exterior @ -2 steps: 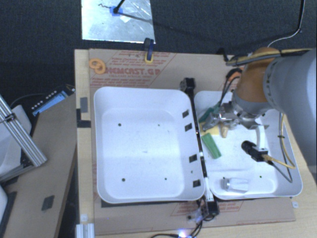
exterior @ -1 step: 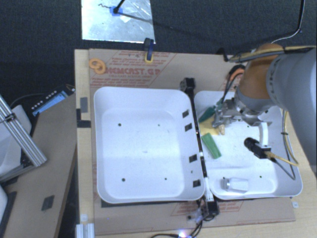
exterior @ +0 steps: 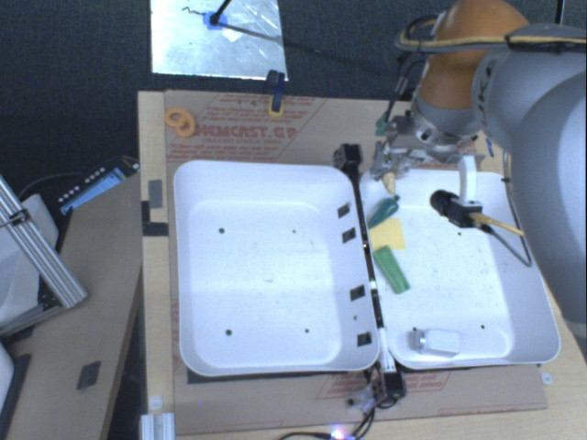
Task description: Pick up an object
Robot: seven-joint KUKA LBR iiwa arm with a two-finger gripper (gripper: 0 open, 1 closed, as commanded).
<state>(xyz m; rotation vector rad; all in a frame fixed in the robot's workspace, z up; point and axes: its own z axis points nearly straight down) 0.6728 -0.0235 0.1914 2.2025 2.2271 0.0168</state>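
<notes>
Now | arm (exterior: 514, 81) bent over right bin's (exterior: 514, 337) far-left corner | fingers (exterior: 390, 174) state unclear

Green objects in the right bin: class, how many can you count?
2. A teal green piece near the bin's upper left, and a flat green plastic strip below the yellow square. The arm may hide others.

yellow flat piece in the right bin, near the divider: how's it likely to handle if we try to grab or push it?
The yellow piece lies flat on the floor of the right bin and looks thin, so it is probably light and hard to pinch from above. A push would likely slide it rather than roll it. The green pieces touch its edges, so they would probably shift too.
</notes>
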